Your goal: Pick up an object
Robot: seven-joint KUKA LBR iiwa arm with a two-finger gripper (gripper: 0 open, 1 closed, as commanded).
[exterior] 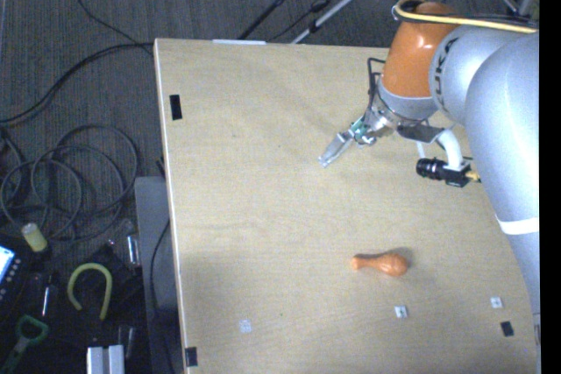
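We are hovering gripper (337, 151) over bare bench (263, 215), nothing between fingers; open or closed, cannot tell. Orange object (383, 263) is lying well apart, nearer front edge. Pick not yet started.

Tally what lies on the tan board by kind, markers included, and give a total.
Orange bulb-shaped objects: 1, the orange object
Black markers: 3, near the far-left corner, the near-left edge and the near-right edge
Small pale square tags: 3, at and
Total: 7
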